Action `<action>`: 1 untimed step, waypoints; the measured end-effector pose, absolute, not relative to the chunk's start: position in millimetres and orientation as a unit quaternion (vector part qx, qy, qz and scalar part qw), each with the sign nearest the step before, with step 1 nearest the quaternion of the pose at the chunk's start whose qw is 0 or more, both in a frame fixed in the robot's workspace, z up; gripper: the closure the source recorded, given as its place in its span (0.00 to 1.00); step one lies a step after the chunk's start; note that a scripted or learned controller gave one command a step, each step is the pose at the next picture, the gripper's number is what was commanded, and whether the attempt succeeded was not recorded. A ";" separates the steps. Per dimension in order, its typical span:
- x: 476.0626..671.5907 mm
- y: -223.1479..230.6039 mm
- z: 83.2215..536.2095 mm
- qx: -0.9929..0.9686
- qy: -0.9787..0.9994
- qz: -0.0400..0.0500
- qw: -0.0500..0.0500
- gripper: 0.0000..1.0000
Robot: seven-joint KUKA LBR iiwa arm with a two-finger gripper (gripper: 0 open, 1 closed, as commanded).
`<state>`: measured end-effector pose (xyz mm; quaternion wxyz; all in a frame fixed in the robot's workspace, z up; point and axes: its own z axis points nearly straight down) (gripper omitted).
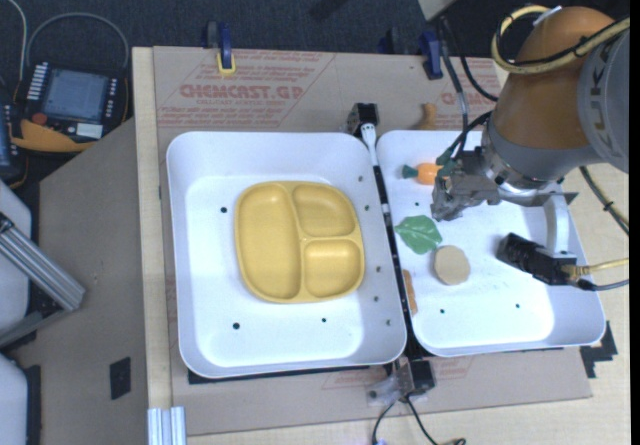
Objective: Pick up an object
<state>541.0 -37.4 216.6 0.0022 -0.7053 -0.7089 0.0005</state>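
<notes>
My gripper (447,203) hangs over the right bin (500,328), near its left half, pointing down. Just below it lies a green leaf-shaped piece (418,232), and below that a round tan cookie-like piece (451,265). A small orange carrot-like piece (426,172) with a green tip sits just up and left of the gripper. Nothing is visible between the fingers, and their spacing is too dark to make out.
The left bin (200,313) holds a yellow divided plate (298,240) in its middle. The ridge where the two bins meet runs just left of the green piece. The arm's orange band and grey body cover the right bin's upper right part.
</notes>
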 end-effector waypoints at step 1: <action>527.5 10.1 210.0 -0.705 -0.709 0.000 0.002 1.00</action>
